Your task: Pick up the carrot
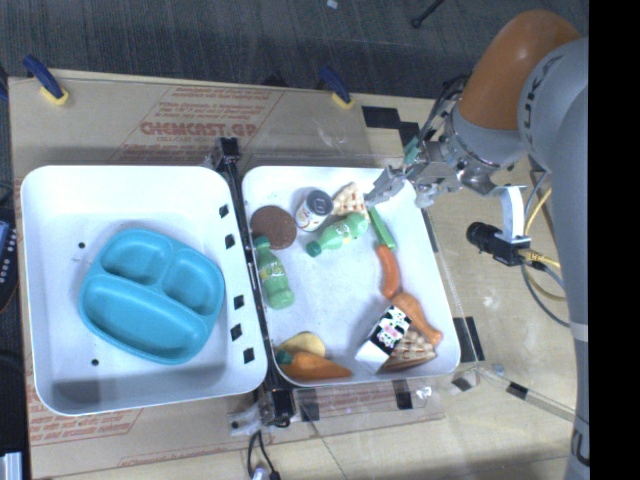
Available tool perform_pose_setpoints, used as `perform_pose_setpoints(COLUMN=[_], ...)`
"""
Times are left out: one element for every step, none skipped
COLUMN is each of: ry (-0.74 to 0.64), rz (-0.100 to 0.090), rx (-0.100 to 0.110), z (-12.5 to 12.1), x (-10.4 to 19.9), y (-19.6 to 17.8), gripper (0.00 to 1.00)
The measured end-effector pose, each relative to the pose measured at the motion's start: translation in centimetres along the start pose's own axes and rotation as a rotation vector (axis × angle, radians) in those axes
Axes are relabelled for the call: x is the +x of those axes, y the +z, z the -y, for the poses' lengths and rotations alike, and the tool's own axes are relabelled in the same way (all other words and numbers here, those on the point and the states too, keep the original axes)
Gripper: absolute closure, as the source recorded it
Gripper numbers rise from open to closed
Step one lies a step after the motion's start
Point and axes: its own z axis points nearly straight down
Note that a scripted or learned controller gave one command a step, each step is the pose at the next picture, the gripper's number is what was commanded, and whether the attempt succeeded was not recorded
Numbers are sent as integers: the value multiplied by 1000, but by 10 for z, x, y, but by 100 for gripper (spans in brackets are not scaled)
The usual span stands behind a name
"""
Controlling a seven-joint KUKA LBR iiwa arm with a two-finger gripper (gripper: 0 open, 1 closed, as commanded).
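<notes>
1. Orange carrot (382, 251) with a green top lies in the right bin (330, 288), along its right wall; green end points up toward the gripper.
2. Gripper (385, 186) sits at the bin's upper right rim, just above the green top, not on the carrot. Fingers' state: cannot tell, too small and blurred.
3. Step in hand, judged: approach. Nothing held.
4. To do it well: shift toward the near side so the fingers straddle the orange body mid-length, across its short axis, not the thin green top.
5. Watch the wall: carrot is close to it, so one finger needs room on that side.
6. Neighbours: green bottle (337, 235) just left, drumstick (418, 320) touching or nearly touching the lower end. Keep clear.
7. Second orange item (318, 369) at the bottom edge; don't confuse.
</notes>
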Motion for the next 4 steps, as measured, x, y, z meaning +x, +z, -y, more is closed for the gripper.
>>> perform_pose_setpoints(ry=[-34,-10,-208,-477], rz=[-2,-3,-3,-4], rx=[-2,6,3,1], z=[71,135,134,132], x=[32,68,4,81], y=[-17,42,70,133], gripper=[0,0,0,0])
